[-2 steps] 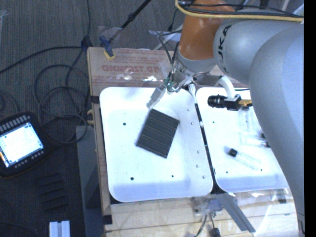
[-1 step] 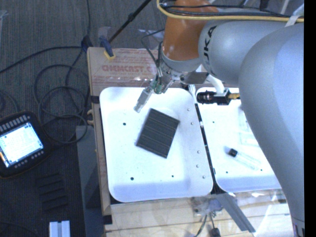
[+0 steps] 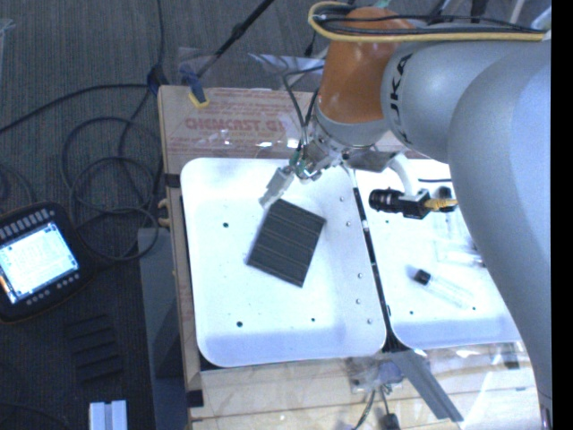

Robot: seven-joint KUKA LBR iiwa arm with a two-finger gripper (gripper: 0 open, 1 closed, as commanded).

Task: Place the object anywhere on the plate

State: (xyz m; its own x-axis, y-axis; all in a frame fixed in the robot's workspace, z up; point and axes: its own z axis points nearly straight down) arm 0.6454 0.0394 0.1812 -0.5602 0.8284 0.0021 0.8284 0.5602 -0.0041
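Observation:
A dark grey ribbed rectangular plate (image 3: 286,242) lies flat and slightly turned in the middle of the left white bin (image 3: 215,330). My gripper (image 3: 285,179) hangs over the far part of that bin, just beyond the plate's far corner and close above it. I see nothing held in it. A small clear tube with a black cap (image 3: 430,281) lies in the right bin (image 3: 448,330), well to the right of the gripper.
Another faint clear piece (image 3: 455,254) lies in the right bin behind the tube. The grey arm covers the right bin's far and right side. A cardboard sheet (image 3: 233,124) lies behind the bins. A handheld screen (image 3: 36,260) and cables rest on the floor at left.

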